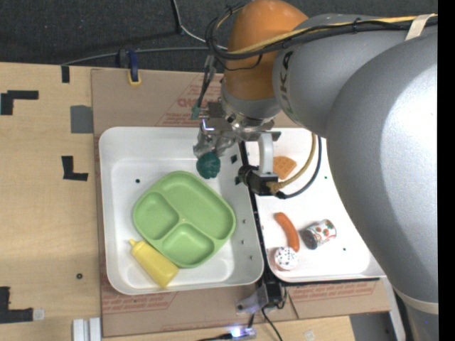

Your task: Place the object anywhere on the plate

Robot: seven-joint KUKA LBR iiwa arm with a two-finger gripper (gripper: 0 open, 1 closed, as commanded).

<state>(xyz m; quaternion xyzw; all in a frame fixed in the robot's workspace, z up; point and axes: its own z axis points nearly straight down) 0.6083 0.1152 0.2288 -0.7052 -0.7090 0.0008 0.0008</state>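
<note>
From above, the gripper hung over the left bin, just beyond the far rim of the green divided plate. A small dark teal object sat at its fingertips, apparently pinched between them, though the wrist hid much of the grip. A yellow bottle lay against the plate's near left edge. In the right bin rested a sausage and an orange wedge.
</note>
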